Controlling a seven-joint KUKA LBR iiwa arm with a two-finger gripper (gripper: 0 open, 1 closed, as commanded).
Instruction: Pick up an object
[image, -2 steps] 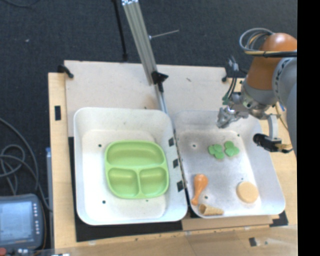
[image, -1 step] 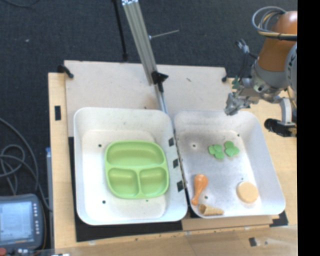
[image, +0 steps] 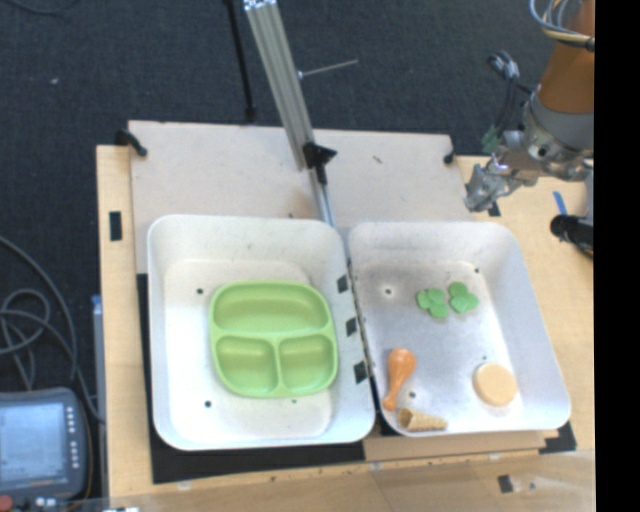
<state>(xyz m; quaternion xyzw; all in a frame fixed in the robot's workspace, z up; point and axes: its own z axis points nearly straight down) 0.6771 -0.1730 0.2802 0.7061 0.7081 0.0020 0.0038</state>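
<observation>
Gripper (image: 487, 188) sat at the upper right of the camera view, over the tan bench (image: 400, 160) just beyond the far rim of the right bin (image: 524, 252). It was too small and blurred, so we could not tell whether it was spread or pressed together, and we saw nothing carried in it. The grey arm (image: 560, 120) with its orange band (image: 570, 70) came in from the right edge above it.

All the loose objects we saw lay in the right bin, apart from the gripper. We logged a green leafy piece (image: 447, 301) in the bin's middle, toward the far side. An orange spoon-like piece (image: 399, 371) lay near the left wall, closer to the front. A tan cone piece (image: 422, 421) lay at the front rim, just beside the orange piece's lower end; we could not tell if they touched. A round tan disc (image: 495, 384) lay toward the front right corner, well apart from the rest.

The left bin (image: 165, 300) held a green divided plate (image: 272, 338) with three compartments, lying flat near the bin's middle. The two bins sat side by side, their inner walls touching.

Behind the bins we noted a slanted metal post (image: 285, 85) running down to the seam between them. A pendant screen (image: 38, 440) sat off the bench at the lower left, on dark floor with cables (image: 20, 310) nearby.
</observation>
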